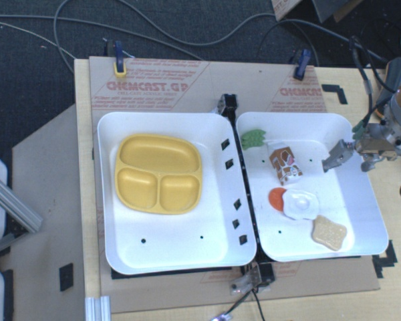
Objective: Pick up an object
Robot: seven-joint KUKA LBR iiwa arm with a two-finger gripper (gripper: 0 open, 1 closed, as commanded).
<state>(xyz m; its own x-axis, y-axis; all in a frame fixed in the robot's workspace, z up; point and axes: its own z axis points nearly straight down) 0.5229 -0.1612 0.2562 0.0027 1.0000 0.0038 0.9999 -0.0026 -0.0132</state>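
Note:
The right bin holds several small objects. A green leafy piece lies at its far left, and a brown and white packet sits near the middle. A white lid-like piece lies beside a red-orange disc, and a tan bread slice rests near the front edge. My gripper hangs over the right side of this bin, right of the packet, with nothing seen between its fingers. It looks open.
The left bin holds a yellow divided plate. A black divider with clips runs between the bins. Blue clamps hold the cardboard base at the back. Cables trail over the dark floor behind.

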